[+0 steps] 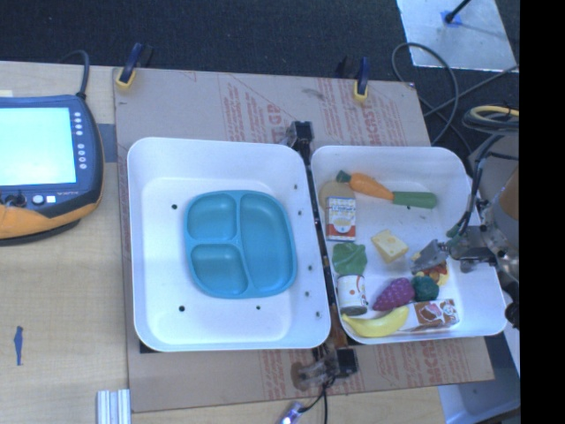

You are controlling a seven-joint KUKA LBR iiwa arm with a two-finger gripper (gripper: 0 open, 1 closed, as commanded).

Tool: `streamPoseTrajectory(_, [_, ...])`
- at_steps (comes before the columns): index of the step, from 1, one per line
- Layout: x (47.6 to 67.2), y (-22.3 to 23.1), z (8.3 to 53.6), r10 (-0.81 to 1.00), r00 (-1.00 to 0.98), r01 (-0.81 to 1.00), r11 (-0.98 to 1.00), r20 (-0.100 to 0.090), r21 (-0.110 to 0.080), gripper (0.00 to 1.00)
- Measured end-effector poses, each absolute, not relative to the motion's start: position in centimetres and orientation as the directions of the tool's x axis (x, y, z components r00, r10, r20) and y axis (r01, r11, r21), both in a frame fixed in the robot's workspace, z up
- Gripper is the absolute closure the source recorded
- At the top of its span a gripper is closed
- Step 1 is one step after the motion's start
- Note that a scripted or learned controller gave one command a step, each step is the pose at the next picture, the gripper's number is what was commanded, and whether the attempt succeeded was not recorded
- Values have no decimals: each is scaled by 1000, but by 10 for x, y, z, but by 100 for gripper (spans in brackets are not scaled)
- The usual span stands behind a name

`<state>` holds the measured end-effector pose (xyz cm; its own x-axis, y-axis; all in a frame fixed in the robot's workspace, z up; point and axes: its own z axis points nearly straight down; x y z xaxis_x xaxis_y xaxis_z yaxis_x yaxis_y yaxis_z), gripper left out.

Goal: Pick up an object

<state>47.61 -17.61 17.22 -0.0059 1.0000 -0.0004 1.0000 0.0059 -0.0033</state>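
Observation:
The right bin [459,162] holds several toy foods. There is an orange carrot with a green top [380,188], a small red and white box [342,217], a yellow cheese wedge [388,245], a green leafy piece [350,257], a can [351,293], purple grapes [395,293], a banana [375,324], a flat printed packet [436,313] and a dark green and red piece [426,287]. My gripper [434,256] reaches in from the right. It hangs low over the bin's right part, just above the dark green piece and right of the cheese.
The left bin [150,237] holds a blue divided plate [239,243]. A teach pendant with a lit screen [40,162] lies at the far left. Clamps [361,78] and cables [433,69] sit at the bench's back edge.

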Motion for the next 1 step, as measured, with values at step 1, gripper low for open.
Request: streamPoseTrajectory(1, [534, -160, 94, 1000, -7, 1000, 7, -2, 3, 0])
